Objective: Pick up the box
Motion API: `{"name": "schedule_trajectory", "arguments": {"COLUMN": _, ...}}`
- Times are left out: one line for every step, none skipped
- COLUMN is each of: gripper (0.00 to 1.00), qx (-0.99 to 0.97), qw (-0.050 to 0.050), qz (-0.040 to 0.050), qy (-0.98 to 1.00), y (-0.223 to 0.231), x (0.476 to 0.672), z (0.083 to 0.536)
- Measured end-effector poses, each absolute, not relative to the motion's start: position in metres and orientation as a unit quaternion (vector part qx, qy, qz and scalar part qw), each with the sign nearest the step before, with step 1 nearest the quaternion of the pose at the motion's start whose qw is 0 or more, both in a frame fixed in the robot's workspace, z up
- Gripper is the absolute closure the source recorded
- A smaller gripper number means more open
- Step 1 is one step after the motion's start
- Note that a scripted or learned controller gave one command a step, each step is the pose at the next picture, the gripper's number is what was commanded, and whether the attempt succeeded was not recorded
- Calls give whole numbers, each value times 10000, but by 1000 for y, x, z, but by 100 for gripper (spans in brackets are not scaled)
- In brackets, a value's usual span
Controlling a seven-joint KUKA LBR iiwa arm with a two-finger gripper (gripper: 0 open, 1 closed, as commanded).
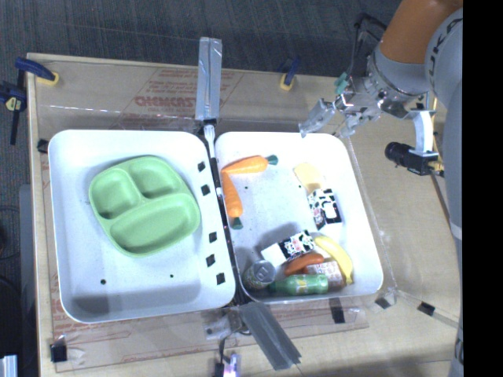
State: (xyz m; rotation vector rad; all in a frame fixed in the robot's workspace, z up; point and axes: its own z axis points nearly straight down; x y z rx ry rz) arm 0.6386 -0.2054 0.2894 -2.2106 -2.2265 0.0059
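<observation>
Dark carpet behind, tan counter point(409, 234) with two white bins side by side. Left bin point(71, 234) holds a green divided plate point(143, 203). Right bin point(357, 203) is cluttered: two carrots point(240, 181) near its upper left, the box point(324, 206) with a black-and-white cow print lying flat toward the right wall, a yellowish block point(308, 175) just above and touching it. A second cow-print carton point(289, 247) sits lower, beside a banana point(336, 256), a can point(260, 272) and a green bottle point(302, 285) along the bottom edge.

My jaws point(328, 116) hang above the right bin's upper rim, outside the bin, clear fingers spread apart with nothing between them. The box lies well below them in this view, roughly straight down, with the yellowish block between.
</observation>
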Motion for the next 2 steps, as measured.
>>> {"name": "schedule_trajectory", "arguments": {"gripper": 0, "qx": -6895, "qw": 29, "qz": 21, "qy": -7243, "y": -174, "x": 634, "z": 98}}
{"name": "schedule_trajectory", "arguments": {"gripper": 100, "qx": -6881, "qw": 42, "qz": 27, "qy": -7256, "y": -174, "x": 634, "z": 107}}
